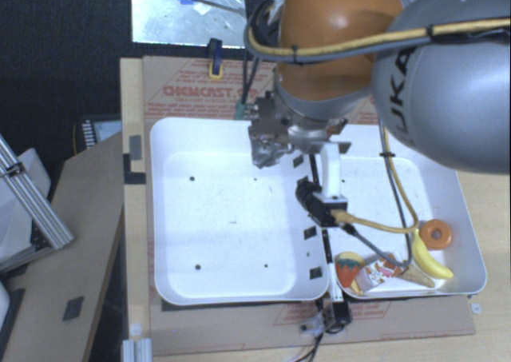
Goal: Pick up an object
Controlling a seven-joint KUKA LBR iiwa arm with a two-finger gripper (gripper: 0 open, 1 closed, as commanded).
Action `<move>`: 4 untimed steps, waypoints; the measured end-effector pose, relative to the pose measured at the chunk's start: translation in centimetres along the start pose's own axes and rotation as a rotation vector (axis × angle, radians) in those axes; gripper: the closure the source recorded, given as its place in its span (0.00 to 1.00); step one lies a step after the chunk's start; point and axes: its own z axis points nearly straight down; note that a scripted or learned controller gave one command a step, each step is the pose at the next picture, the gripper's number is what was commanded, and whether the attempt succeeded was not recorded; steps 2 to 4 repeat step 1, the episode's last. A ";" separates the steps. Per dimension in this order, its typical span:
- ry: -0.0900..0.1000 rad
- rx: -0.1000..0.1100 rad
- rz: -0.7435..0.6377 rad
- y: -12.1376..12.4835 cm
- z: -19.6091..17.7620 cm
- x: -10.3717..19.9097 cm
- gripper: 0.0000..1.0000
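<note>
The arm [447, 89] was grey with black lettering on its casing, and a rounded orange band [339, 25] sat above the wrist. A yellow cable [383, 37] and dark cables ran across it.

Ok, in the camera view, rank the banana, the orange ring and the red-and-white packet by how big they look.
Largest to smallest, as they look:
1. Red-and-white packet and banana: much alike in extent and partly overlapping, so I won't rank these two.
2. Orange ring: clearly smallest.
All lie close together in the right bin.
</note>
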 end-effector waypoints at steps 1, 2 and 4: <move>0.006 -0.009 -0.009 -5.4 3.0 1.1 1.00; 0.006 -0.009 -0.009 -5.4 3.0 1.1 1.00; 0.006 -0.009 -0.009 -5.4 3.0 1.1 1.00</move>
